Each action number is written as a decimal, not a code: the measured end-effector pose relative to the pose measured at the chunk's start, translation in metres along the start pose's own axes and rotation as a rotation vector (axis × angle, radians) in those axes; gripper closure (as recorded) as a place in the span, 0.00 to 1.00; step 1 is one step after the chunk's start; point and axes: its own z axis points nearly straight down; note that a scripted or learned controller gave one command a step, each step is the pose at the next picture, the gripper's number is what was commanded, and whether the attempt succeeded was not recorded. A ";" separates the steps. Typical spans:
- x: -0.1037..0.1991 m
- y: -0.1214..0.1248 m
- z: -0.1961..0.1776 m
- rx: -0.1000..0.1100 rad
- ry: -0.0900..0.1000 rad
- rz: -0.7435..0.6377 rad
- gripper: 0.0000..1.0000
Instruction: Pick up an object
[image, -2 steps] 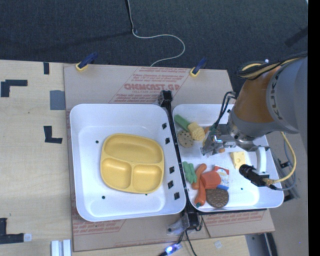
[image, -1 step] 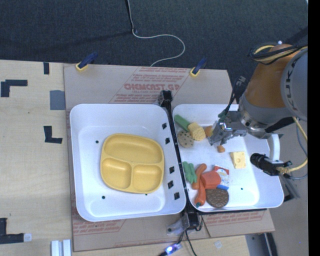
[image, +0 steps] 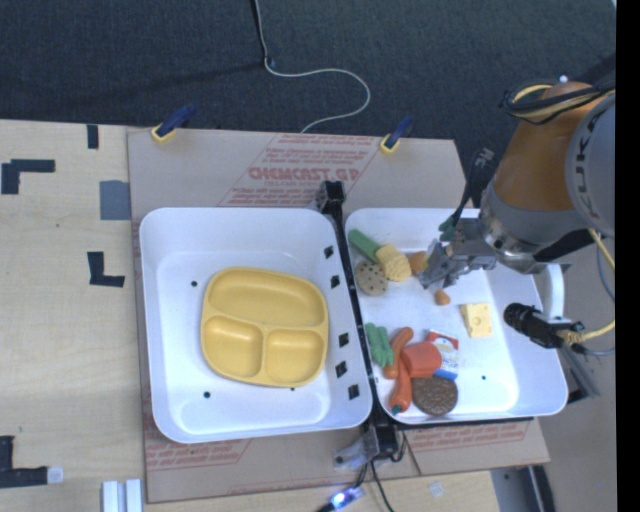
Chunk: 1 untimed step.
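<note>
My gripper (image: 445, 268) hangs low over the upper middle of the right bin (image: 535, 400). Just left of it lies an orange-brown piece (image: 418, 262), and a small orange piece (image: 441, 296) lies just below it. Further left are a yellow corn cob (image: 395, 266), a green vegetable (image: 362, 244) and a speckled brown cookie (image: 371, 279). A yellow cheese wedge (image: 479, 320) lies below and to the right of the gripper. Whether anything sits in the gripper is not visible.
The left bin (image: 170, 300) holds a yellow divided plate (image: 264, 326). In the front of the right bin are a green bean (image: 378, 343), a carrot (image: 400, 385), a red item (image: 422, 358) and a dark round cookie (image: 434, 395). The arm's grey-and-orange body (image: 545, 170) overhangs the right bin's far corner.
</note>
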 end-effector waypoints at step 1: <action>0.021 0.046 -0.008 -0.003 0.000 -0.003 1.00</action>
